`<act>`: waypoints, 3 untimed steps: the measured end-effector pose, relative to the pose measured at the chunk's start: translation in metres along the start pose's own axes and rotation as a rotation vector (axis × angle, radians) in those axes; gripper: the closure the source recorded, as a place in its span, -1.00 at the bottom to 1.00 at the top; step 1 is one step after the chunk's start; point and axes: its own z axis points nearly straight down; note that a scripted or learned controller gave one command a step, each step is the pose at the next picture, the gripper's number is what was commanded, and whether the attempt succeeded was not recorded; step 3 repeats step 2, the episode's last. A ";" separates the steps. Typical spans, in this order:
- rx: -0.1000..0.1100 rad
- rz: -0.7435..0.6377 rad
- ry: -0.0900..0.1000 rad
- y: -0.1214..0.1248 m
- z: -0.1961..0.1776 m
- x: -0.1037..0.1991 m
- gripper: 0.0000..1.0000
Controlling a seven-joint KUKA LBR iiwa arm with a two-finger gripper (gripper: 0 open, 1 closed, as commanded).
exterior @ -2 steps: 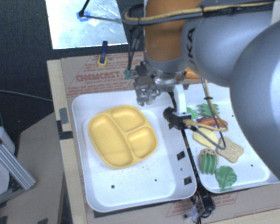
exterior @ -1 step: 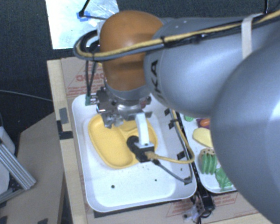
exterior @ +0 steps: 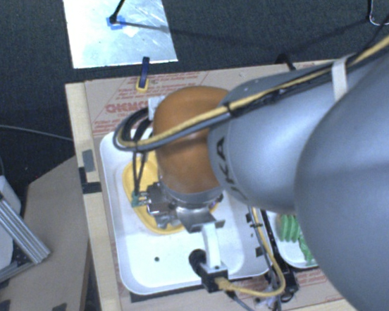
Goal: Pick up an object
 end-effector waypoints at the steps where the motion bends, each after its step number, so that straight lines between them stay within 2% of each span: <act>1: -0.007 0.005 0.000 0.044 0.051 -0.002 1.00; 3: -0.010 0.004 0.003 0.044 0.037 -0.001 1.00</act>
